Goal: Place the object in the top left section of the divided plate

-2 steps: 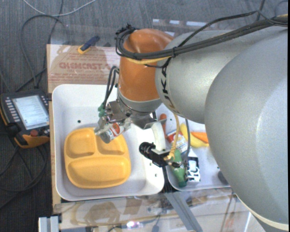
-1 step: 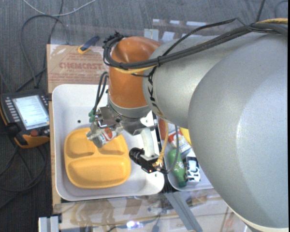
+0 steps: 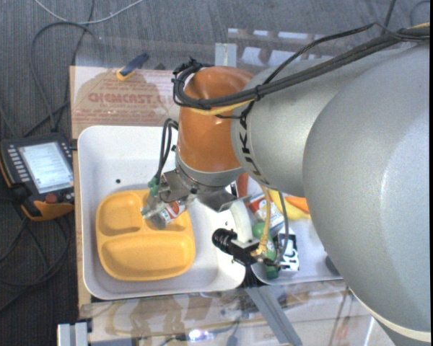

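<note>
A wooden surface [image 3: 115, 99] on dark carpet carries two shallow white bins, and the left bin [image 3: 112, 150] holds the yellow plastic divided plate [image 3: 141, 236]. The task's thing looks to be a small silvery object with a red-and-white label [image 3: 162, 213], sitting at the plate's upper right rim, directly under the arm's pincer [image 3: 161, 206]. The view is poor there, so whether the pincer grips it, or how it stands, cannot be told. The plate's top left section [image 3: 119, 215] lies just beside, to the left, bare and reachable by a short move across the inner ridge. The bin's near wall sits close to the plate's bottom edge; above the plate the bin floor gives open room. The right bin [image 3: 314, 262] is crowded with clutter under the grey arm [image 3: 346, 157].
</note>
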You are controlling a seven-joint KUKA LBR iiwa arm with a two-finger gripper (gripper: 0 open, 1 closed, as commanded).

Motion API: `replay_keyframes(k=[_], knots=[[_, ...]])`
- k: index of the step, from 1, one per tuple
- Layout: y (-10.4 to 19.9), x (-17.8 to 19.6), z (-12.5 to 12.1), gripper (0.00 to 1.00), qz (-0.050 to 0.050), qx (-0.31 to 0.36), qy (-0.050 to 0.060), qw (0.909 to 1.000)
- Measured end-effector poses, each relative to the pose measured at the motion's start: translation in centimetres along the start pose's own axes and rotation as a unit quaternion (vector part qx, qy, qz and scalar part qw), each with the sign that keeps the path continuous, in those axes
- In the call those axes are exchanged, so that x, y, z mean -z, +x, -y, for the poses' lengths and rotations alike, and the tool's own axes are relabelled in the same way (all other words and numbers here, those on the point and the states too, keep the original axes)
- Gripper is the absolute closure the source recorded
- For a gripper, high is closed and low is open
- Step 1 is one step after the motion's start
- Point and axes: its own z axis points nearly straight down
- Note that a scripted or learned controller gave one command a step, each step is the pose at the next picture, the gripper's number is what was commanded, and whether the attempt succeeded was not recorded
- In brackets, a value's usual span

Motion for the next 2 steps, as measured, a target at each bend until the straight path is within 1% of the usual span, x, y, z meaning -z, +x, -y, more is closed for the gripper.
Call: replay_keyframes(k=[1, 2], knots=[[0.02, 0.01, -0.01, 0.00, 0.000, 0.000, 0.000, 1.0000], [0.12, 0.78, 0.04, 1.00, 0.000, 0.001, 0.002, 1.0000]])
